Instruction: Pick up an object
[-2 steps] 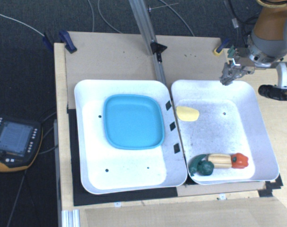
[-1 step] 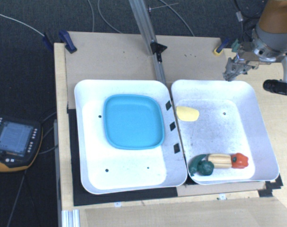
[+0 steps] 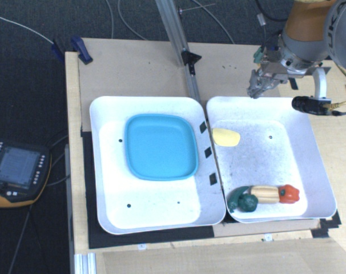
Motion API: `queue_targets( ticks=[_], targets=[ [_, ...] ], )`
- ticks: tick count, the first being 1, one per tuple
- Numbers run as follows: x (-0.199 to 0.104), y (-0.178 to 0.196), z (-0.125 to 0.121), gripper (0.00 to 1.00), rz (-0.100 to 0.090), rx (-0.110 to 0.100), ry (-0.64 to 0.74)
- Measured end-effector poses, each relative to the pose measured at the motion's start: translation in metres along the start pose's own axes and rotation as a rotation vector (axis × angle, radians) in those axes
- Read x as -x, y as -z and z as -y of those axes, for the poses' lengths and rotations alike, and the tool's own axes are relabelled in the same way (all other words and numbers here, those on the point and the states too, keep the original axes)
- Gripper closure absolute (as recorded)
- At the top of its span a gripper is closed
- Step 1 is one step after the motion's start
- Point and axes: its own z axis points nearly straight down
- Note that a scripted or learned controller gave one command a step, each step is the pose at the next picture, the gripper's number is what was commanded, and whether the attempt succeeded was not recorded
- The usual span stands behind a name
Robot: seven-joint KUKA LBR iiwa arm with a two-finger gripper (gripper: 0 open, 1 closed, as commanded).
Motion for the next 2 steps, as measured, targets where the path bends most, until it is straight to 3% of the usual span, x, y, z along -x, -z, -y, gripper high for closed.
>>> queue_targets(
  ticks=[2],
  targets=[
    [-0.101, -0.013, 0.008, 1.0, 0.0, -0.001, -0.001]
  ],
)
